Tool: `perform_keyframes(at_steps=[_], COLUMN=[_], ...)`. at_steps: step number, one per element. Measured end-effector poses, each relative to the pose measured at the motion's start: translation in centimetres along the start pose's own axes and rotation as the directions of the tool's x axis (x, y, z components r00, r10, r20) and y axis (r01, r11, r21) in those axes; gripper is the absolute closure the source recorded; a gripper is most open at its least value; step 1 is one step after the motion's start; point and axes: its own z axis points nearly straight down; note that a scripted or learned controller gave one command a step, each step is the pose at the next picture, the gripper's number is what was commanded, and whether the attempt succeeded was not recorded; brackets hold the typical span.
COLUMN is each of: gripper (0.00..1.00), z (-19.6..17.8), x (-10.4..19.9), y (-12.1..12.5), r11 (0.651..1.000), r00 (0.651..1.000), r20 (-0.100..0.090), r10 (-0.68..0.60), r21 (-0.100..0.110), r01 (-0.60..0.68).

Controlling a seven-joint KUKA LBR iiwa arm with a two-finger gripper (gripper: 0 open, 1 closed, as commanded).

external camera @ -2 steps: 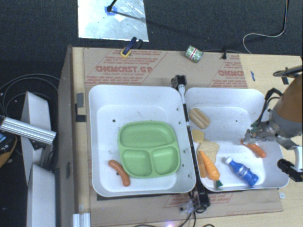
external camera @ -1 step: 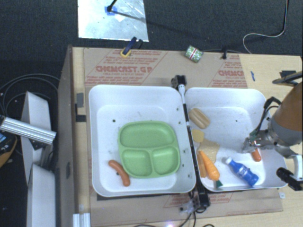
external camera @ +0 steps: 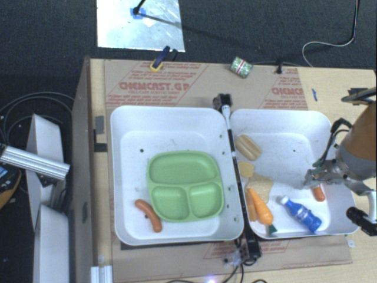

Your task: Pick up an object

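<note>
The right bin holds a tan bun, a small yellowish wedge, a pale cracker-like slab, an orange carrot and a blue bottle. A small orange-red piece lies near that bin's right side. My gripper hangs low directly over this piece, touching or nearly touching its top. The arm comes in over the bin's right wall. In the left bin sit a green divided plate and a reddish sausage.
A green can and a yellow-and-blue clip lie on the cardboard behind the bins. A black clamp sits where the bins meet at the back. Cables run along the floor at left and top right.
</note>
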Motion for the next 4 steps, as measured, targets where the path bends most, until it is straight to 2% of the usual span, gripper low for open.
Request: perform_keyframes(at_steps=[1,2,3,4], gripper=[1.0,0.0,0.0,1.0], z=[-7.3,-7.3,1.3,0.3], x=[-0.1,0.0,0.0,0.0], y=[-1.7,-1.7,0.2,0.3], r11=[1.0,1.0,1.0,1.0], r00=[1.0,1.0,1.0,1.0], r20=[0.0,0.0,-0.001,-0.001], r10=[0.002,0.002,0.001,0.0], r21=[0.0,0.001,0.002,0.001], r01=[-0.002,-0.002,-0.001,0.0])
